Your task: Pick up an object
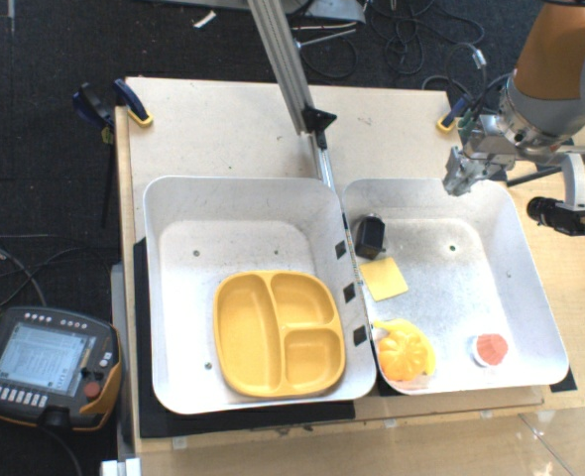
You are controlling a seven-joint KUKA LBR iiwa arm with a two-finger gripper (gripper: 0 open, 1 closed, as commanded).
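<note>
The right bin holds a small black block near its left wall, a flat yellow square just below it, a yellow-orange toy at the front left corner, and a red round piece at the front right. The gripper hangs over the right bin's back rim, well away from all of these objects, with nothing seen between its fingers. The left bin holds a yellow divided plate.
A slanted metal pole rises from the divider between the bins. Clamps sit at the bench's back corners. A teach pendant lies on the floor at the left. Cables run behind the bench.
</note>
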